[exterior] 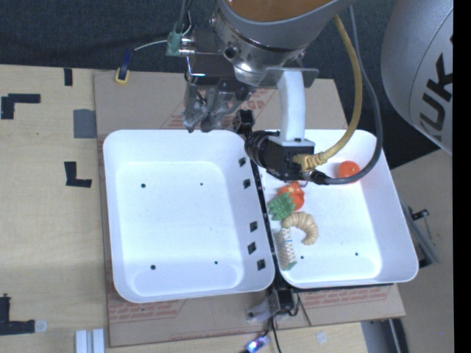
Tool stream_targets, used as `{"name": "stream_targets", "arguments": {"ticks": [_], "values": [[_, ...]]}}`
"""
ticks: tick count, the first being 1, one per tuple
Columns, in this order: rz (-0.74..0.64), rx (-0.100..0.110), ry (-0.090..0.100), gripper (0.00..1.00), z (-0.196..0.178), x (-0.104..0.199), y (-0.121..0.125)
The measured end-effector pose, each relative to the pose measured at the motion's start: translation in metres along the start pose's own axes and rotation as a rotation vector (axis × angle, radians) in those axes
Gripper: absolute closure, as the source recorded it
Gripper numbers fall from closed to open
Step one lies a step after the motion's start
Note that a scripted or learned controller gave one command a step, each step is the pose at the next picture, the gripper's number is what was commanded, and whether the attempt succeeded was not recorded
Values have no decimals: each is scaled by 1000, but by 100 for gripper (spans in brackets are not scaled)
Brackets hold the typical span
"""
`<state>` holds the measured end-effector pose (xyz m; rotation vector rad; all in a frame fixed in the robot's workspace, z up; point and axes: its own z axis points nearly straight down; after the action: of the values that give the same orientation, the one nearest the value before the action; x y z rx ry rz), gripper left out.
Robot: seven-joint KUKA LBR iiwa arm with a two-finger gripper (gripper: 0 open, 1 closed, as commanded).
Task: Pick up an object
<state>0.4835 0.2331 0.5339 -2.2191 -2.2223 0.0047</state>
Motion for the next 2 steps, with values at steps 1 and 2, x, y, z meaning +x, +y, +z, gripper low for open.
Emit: {"name": "stream_targets", "arguments": {"ticks": [1,2], "values": [[-2,0,0,100,-11,1,0],[0,0,0,100,0,0,0]]}}
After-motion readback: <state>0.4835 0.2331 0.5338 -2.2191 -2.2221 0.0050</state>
